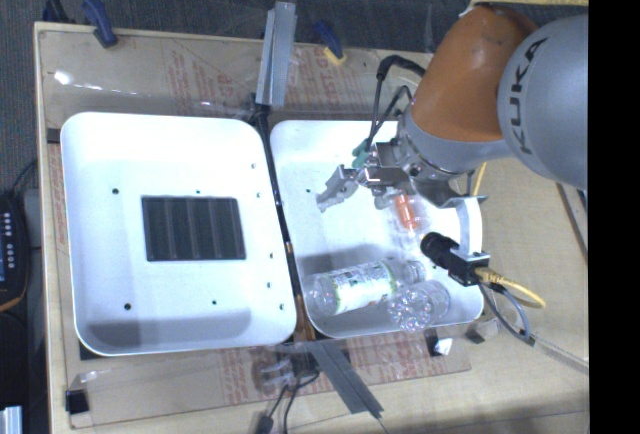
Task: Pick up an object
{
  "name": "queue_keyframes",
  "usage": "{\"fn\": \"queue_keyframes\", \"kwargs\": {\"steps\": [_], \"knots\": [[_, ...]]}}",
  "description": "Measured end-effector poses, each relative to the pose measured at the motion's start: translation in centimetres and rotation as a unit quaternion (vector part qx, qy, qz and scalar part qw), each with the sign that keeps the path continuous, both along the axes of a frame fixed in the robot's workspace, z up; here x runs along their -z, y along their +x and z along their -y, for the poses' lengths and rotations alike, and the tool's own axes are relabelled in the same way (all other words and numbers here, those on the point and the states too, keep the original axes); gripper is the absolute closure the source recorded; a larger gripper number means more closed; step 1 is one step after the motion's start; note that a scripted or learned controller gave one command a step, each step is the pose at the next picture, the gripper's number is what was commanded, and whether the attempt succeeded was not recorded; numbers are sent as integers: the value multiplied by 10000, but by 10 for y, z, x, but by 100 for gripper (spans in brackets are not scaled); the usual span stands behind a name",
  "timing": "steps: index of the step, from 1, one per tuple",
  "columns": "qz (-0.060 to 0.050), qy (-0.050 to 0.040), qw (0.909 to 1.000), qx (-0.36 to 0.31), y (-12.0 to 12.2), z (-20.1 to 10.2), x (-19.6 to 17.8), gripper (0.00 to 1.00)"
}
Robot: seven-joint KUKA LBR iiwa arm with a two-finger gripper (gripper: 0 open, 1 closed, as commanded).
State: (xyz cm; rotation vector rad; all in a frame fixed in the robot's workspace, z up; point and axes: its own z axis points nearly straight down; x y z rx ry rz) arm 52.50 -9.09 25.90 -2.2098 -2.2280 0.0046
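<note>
A clear plastic bottle (352,288) with a white and green label lies on its side near the front edge of the right bin (300,222), its long axis running roughly along that edge, tilted slightly up toward the right; the print on the label is too small to read. Just to its right, toward the bin's front right corner, sit more crumpled clear plastic items (420,304), shiny and hard to tell apart. Nearer the middle of the bin lies a small transparent piece with an orange part (404,213). The gripper (338,188) hangs over the bin's centre, its grey metal fingers pointing left; whether they are parted or closed cannot be told, and nothing is seen between them. The grey arm's orange band (465,72) sits over the back right corner, with "KUKA" lettered on the grey housing. The left bin (100,162) is smooth white, with a dark ribbed rectangular panel (193,228) at its middle.
</note>
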Motion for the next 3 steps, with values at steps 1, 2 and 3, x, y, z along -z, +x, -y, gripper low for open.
{"fn": "queue_keyframes", "kwargs": {"steps": [1, 2, 3], "knots": [[16, -5, 9994, -346, 22, 62, 3, 0], [6, -8, 9996, -292, 53, 107, 45, 0], [3, -1, 9991, -431, 47, 118, 65, 0]]}}
